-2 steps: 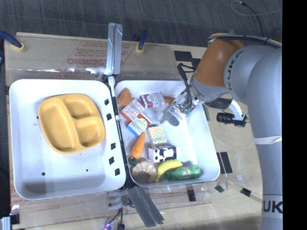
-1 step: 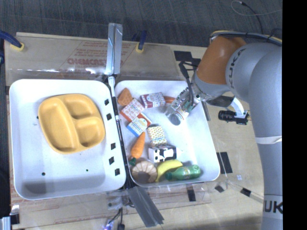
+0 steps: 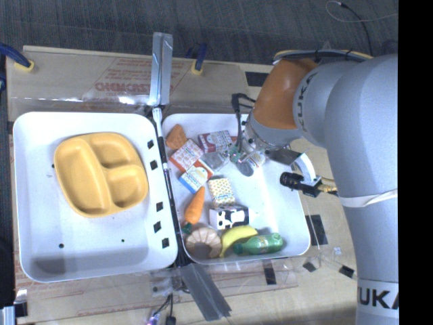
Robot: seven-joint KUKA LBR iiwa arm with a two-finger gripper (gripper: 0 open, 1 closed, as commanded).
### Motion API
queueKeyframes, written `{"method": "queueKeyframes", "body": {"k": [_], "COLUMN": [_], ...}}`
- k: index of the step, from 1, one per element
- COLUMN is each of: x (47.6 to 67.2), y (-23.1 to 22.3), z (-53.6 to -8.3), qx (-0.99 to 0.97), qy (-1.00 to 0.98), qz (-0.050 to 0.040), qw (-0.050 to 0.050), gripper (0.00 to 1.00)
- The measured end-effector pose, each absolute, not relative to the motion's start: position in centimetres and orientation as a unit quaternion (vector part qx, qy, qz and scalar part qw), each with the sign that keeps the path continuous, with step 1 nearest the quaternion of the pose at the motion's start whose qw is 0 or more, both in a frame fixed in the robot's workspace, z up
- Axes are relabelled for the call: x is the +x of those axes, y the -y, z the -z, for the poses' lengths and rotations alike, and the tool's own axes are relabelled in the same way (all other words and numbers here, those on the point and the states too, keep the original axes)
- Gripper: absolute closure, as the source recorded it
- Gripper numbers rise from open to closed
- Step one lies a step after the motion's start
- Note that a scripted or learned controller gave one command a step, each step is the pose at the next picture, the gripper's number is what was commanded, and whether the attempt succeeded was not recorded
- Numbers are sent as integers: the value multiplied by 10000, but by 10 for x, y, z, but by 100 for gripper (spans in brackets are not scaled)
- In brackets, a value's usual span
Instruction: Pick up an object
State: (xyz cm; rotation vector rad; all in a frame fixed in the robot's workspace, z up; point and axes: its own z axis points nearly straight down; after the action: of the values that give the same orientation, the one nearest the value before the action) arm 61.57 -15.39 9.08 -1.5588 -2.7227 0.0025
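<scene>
My gripper [image 3: 239, 157] hangs low in the upper middle of the right bin [image 3: 287, 212], under the orange wrist band. It sits just right of a red-and-white packet [image 3: 218, 141] and a small grey item [image 3: 215, 160]. Whether it touches either is unclear. Left of these lie an orange lump [image 3: 176, 136], another red-and-white box [image 3: 186, 156] and a blue-edged box [image 3: 195, 179]. Lower down are a carrot [image 3: 195, 205], a dotted box [image 3: 221, 190], a cow-patterned box [image 3: 229, 217], a banana [image 3: 238, 235], a green bottle [image 3: 261, 244] and a round tan item [image 3: 203, 242].
The left bin [image 3: 40, 249] holds a yellow divided tray [image 3: 100, 173]. A ridge with black clips [image 3: 160, 202] separates the two bins. The grey arm [image 3: 352, 127] covers the right bin's far right corner. A metal bracket [image 3: 161, 66] stands behind the bins.
</scene>
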Motion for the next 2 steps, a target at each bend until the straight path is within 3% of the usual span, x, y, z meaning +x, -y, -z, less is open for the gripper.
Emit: {"method": "queueKeyframes", "body": {"k": [1, 2], "x": [656, 590], "y": [207, 207], "z": [-91, -92], "qx": [-5954, -4846], "qy": [8034, 8747], "qz": [-16, -2], "qw": [24, 12], "gripper": [100, 100]}}
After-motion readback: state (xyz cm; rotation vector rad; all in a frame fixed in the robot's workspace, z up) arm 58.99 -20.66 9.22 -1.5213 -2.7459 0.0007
